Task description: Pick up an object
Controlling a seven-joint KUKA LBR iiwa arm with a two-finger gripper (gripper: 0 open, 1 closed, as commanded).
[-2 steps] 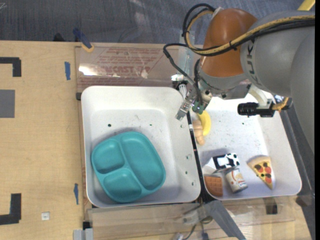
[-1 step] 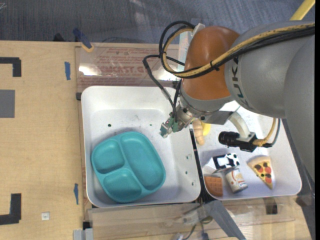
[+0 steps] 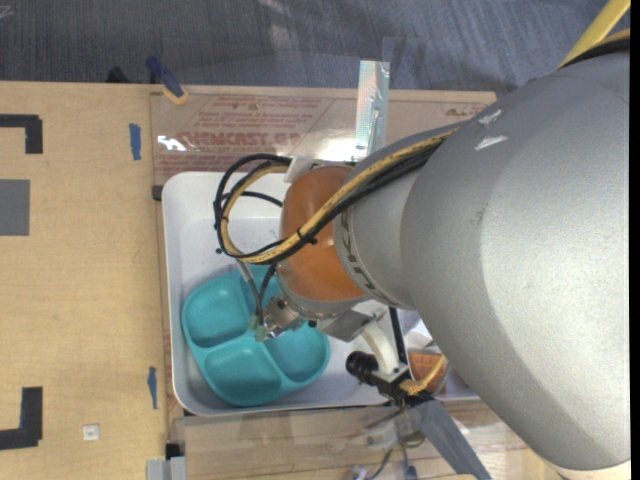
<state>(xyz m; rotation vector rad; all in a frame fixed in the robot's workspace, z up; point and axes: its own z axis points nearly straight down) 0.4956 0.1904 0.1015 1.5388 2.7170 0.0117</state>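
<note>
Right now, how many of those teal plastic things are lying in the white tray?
1 that I can see: a teal divided dish in the white bin's lower-left corner, under the gripper. The big arm covers much of the bin, so more may be hidden.

The teal divided plastic dish (image 3: 245, 353) looks smooth and a bit shiny. The shallow white plastic bin (image 3: 195, 228) looks smooth. The big grey arm (image 3: 500, 268) looks matt.

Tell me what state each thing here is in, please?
Teal divided dish: lying open side up in the bin's near corner, partly under the arm.
White bin: flat on the bench, largely covered by the arm.
Gripper: low over the dish's middle.
Orange object: mostly hidden, identity unclear.
</note>
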